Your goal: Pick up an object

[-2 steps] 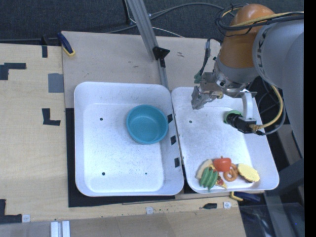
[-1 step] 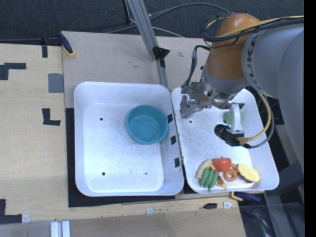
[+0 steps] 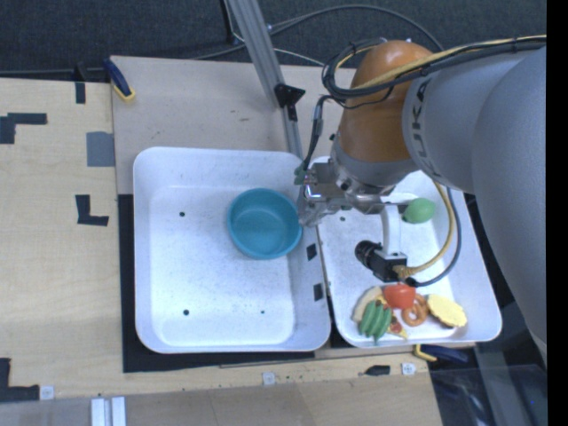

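The arm's pincer point(image 3: 312, 204), its grip state impossible to tell, hangs at the bowl point(image 3: 264, 224) rim in the left bin point(image 3: 169, 238), seemingly mid-approach; next comes a firm rim grasp.

No legible text or labels.

Grey arm point(image 3: 497, 131), orange band point(image 3: 382, 105), black cables point(image 3: 444, 238).

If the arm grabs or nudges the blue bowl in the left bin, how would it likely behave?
The blue bowl looks like rigid plastic, so probably stiff and light. It sits upright with its mouth up, so a push would likely slide it across the smooth left bin rather than roll it. A thin-rim grip may tilt it.
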You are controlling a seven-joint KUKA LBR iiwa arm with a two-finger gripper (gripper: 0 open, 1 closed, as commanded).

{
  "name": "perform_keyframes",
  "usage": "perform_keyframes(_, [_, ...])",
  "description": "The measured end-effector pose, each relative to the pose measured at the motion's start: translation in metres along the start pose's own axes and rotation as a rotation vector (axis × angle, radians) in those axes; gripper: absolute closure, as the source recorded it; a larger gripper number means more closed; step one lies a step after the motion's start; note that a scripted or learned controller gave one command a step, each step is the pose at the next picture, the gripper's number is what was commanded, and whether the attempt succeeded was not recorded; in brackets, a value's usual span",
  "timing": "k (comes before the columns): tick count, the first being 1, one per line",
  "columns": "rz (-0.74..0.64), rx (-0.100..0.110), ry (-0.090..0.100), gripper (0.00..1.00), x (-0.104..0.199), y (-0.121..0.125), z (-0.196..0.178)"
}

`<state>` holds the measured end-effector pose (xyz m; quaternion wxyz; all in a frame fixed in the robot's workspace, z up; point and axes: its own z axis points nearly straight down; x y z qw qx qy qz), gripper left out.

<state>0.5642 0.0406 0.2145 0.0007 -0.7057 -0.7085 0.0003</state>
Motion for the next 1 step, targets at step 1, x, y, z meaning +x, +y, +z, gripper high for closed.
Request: perform_keyframes(1, [-0.001,-0.002,0.001,1.0,0.0494,-0.0157,-0.0144])
